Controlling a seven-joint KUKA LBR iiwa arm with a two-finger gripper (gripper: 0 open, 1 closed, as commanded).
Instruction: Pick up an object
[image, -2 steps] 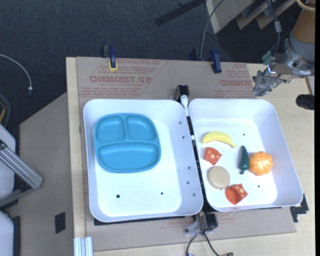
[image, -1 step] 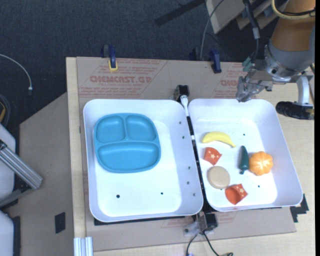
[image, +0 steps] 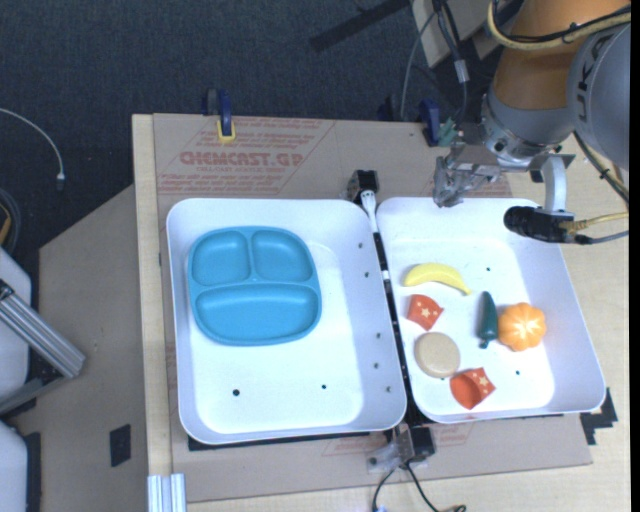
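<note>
Two shallow white bins sit side by side on the bench: the left bin (image: 200, 400) holds one blue divided plate (image: 255, 285) with three compartments, lying in its upper half, and the right bin (image: 575, 375) holds six small objects gathered toward its middle and lower part. Counted out, they are one yellow banana (image: 437, 276) nearest the top, one red wedge (image: 424, 311) just below it, one tan round disc (image: 437, 354) below that, a second red wedge (image: 472, 387) lowest of all, one dark green vegetable (image: 486, 318) standing lengthwise, and one orange fruit (image: 521, 327) touching the green one on its right. The single gripper (image: 452, 187) hangs over the top rim of the right bin, well apart from all six objects, with nothing between its fingers; whether those fingers are spread or closed I cannot tell from this height.
</note>
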